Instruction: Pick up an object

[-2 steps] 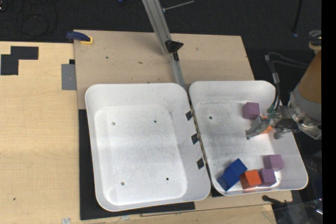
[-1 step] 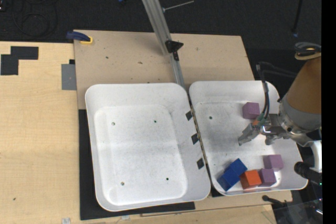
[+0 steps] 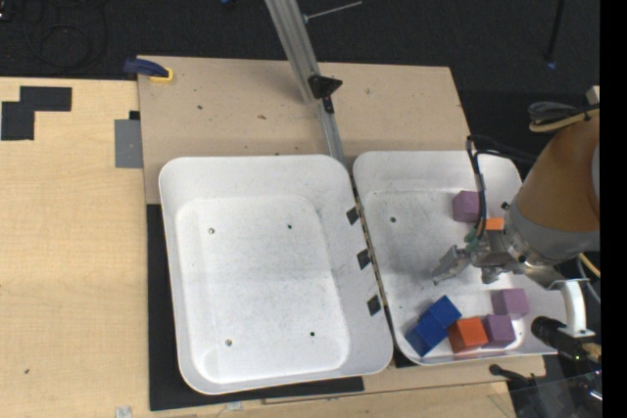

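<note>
Bench (image 3: 245, 103) — tan board carrying two shallow white bins side by side; left bin (image 3: 196, 181) a plain white tray with a few small dark dots on its floor; right bin (image 3: 411, 173) holding all the loose pieces.

Arm (image 3: 563, 196) — grey with an orange band, reaching in from the right over the right bin; gripper (image 3: 453, 264) low over the bin floor near the middle, pointing left; at this size it cannot be told whether the pincer is spread or pressed together, and nothing is seen between its tips.

Blue block (image 3: 433, 324) — lying tilted near the bin's front edge, below the gripper and apart from it; orange block (image 3: 468, 334) just beside it to the right; purple block (image 3: 501, 330) touching or nearly touching the orange one; a second purple block (image 3: 509, 301) just behind that pair; a third purple block (image 3: 466, 206) farther back, beside the arm's black cable (image 3: 477, 181), with a small orange piece (image 3: 495, 224) near it by the wrist.

Aluminium rail (image 3: 289, 20) — slanting from the rear down to the gap between the bins.
</note>
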### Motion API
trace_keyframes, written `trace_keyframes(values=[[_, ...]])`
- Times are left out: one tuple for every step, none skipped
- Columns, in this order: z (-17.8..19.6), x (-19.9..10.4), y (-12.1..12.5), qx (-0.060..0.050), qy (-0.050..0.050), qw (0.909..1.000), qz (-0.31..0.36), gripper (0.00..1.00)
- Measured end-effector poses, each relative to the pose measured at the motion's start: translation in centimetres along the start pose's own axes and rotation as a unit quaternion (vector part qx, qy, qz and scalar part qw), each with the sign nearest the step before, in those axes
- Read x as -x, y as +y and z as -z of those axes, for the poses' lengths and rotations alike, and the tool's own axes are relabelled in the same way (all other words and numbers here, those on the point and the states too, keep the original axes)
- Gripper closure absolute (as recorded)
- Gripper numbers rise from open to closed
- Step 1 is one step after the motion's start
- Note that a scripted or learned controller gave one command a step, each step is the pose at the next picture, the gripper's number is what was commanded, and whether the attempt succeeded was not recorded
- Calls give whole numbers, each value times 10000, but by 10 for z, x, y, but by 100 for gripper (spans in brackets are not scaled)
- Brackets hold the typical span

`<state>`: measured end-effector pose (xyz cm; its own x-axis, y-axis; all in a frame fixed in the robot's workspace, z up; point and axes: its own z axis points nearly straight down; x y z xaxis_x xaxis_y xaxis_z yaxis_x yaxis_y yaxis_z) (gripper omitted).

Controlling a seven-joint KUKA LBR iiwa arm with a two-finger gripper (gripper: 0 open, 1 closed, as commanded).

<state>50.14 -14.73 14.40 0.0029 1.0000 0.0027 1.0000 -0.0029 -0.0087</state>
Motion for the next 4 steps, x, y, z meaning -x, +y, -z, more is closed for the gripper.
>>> trace_keyframes(values=[[12,2,1,21,-6,10000,-31,100],[68,-2,11,61,-17,10000,29,100],[98,-1,11,52,-16,10000,28,100],[86,-46,29,29,-5,10000,33,100]])
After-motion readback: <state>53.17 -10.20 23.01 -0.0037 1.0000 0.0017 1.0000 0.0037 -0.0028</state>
